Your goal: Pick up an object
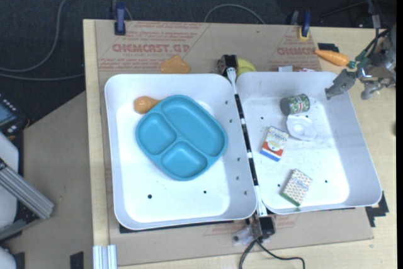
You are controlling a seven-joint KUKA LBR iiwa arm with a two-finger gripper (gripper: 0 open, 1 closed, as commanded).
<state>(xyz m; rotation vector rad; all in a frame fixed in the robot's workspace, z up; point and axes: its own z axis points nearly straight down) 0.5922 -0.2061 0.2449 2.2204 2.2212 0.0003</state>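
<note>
The right bin (pixel 352 154) holds a small green-grey can (pixel 296 103) lying on its side and a white round cup (pixel 301 128) just below it. A small red, white and blue carton (pixel 273 143) and a patterned yellow-green box (pixel 296 187) lie nearer the front. My gripper (pixel 348 91) hangs over the bin's far right corner, to the right of the can. Its fingers are spread open with nothing between them.
In the left bin (pixel 126 186) a blue divided plate (pixel 181 135) lies beside an orange lump (pixel 146 103). Behind the bins lie an orange carrot (pixel 332 57), a yellow item (pixel 244 66) and an orange piece (pixel 174 64). Blue clamps (pixel 119 17) grip the board's back edge.
</note>
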